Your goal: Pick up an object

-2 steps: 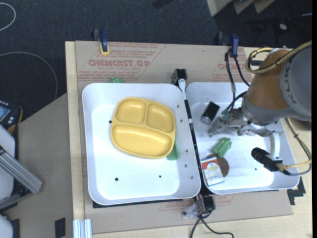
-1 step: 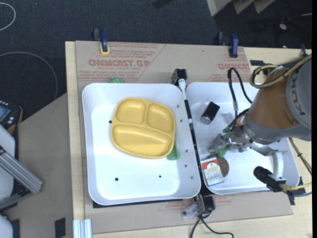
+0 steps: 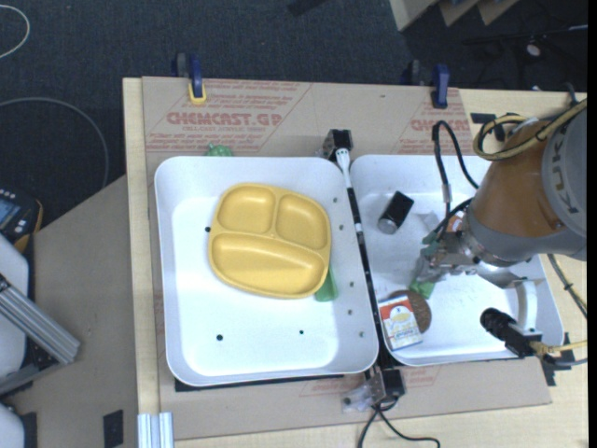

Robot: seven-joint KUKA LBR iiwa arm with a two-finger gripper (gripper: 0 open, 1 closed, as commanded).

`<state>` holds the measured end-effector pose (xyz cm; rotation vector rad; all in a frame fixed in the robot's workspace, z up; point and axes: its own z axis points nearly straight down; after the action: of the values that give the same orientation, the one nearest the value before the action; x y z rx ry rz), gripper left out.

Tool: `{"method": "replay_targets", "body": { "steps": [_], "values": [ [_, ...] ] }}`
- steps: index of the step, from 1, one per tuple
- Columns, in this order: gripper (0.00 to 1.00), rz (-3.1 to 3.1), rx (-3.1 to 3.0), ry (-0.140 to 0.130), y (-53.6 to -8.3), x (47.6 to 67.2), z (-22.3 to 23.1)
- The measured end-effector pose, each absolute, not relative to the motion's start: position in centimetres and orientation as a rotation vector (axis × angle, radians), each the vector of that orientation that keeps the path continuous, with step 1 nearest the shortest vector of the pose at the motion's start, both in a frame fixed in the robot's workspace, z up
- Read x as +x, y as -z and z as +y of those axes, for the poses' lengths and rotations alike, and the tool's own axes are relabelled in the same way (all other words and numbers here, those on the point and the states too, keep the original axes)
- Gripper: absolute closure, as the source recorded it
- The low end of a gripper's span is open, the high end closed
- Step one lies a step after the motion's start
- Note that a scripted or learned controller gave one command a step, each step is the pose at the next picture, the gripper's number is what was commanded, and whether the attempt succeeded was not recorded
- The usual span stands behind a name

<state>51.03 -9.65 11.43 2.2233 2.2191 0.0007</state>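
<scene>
a: jaws?
b: can't tell how the jaws stand. the gripper (image 3: 431, 276) is seen from above, its tip hidden by its own body. nothing shows held in it.
a: where is it?
b: low in the right bin (image 3: 459, 342), left of the bin's middle, pointing down.
a: and the things to pick?
b: three in that bin. a red and white packet (image 3: 398, 325) lies flat at the near left corner, against the bin's left wall. a brown disc (image 3: 423, 313) touches the packet's right side, partly under it or beside it; i can't tell which. both sit just below the gripper in the view, close to it.
a: the third?
b: a small black block (image 3: 395, 210), tilted, near the far left of the bin, apart from the gripper and well apart from the packet.
a: anything else by the gripper?
b: a green scrap (image 3: 421, 287) right beside it; too small to name.
a: the arm?
b: the arm (image 3: 522, 203) comes in from the right over the right bin's far side, orange band up.
a: left bin?
b: the left bin (image 3: 261, 343) holds a yellow plate (image 3: 270, 241) with three wells, lying flat toward the far side. a green thing (image 3: 326, 287) pokes out from under the plate's near right edge.
a: under it all?
b: a brown board (image 3: 280, 110), with a blue clamp (image 3: 195, 71) at its far edge.
</scene>
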Motion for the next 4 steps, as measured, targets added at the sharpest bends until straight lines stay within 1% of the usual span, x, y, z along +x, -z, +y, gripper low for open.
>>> {"method": "replay_targets", "body": {
  "steps": [1, 2, 3, 4],
  "values": [
    [1.00, 2.225, 2.209, -0.011, -18.9, 53.2, -4.4],
    [1.00, 2.235, 2.217, 0.002, -18.4, 48.9, 4.6],
    [1.00, 2.232, 2.208, -0.013, -25.8, 47.9, 13.3],
    [1.00, 2.227, 2.212, -0.013, -34.2, 48.0, 18.4]
  ]
}}
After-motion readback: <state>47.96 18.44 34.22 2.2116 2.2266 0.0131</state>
